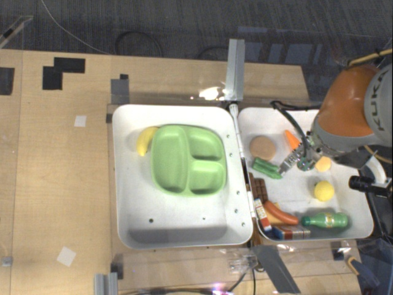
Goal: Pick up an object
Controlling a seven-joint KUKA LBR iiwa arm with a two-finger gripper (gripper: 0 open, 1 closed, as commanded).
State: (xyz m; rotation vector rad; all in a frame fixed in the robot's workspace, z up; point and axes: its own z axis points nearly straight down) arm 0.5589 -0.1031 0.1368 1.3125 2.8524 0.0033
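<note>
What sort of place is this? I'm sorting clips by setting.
Probably a robotics lab's pick-and-place bench: an arm reaches over two white bins, toy food like a lemon and bottle lies in the right one, a green tray in the left, on a wooden bench.

My arm [353, 106] reaches in from the right side of the view, grey with a broad orange band just above the wrist. It bends downward and to the left, ending in my hand [295, 160], a small metallic two-finger tool. The hand is tilted, pointing down and left. Black cables loop beside my wrist.
</note>
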